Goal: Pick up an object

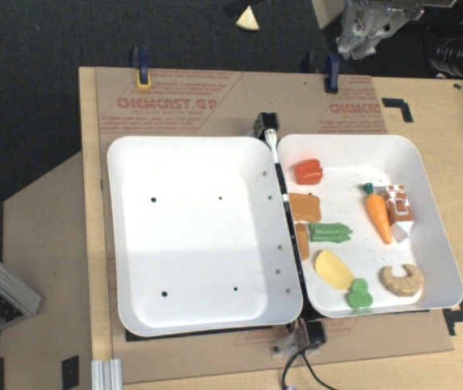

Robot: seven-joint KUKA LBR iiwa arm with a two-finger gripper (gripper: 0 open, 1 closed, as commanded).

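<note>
Faintly, "CHEMCAST GP" on board [166, 102]

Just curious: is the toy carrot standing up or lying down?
Lying down. The carrot rests flat on the right bin's floor, green top pointing away, orange tip toward the camera.

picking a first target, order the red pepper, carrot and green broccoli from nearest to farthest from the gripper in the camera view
Gripper sits above the right bin's far edge.
1. Red pepper, far left of right bin.
2. Carrot, middle right.
3. Green broccoli, near edge.
</note>
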